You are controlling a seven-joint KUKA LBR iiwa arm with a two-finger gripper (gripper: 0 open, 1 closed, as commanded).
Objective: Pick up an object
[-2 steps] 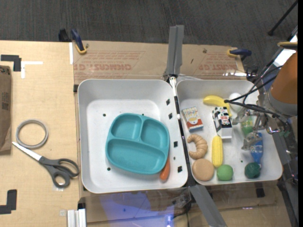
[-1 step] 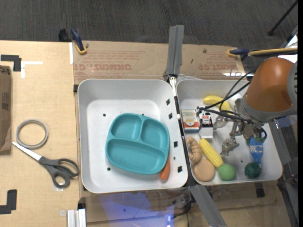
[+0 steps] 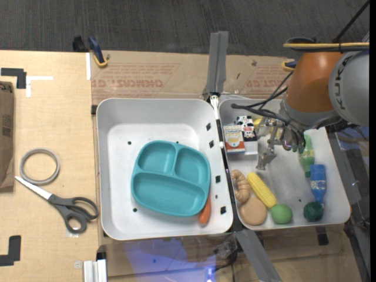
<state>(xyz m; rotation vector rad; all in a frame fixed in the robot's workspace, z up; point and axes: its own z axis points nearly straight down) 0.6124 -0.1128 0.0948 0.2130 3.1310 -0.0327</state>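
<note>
Over the right bin (image 3: 336, 157), right of frame centre, the gripper (image 3: 265, 157) hangs with nothing between its fingers; whether they are spread I cannot tell. Judged step: approach. Next, descend squarely over the corn cob (image 3: 261, 190) just below.

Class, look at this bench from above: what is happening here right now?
A grey robot arm reaches in over the right bin, its pincer hanging above toy food there: a corn cob, a green ball, a blue bottle. Nothing is visibly lifted yet. The left bin holds a teal divided plate.
</note>
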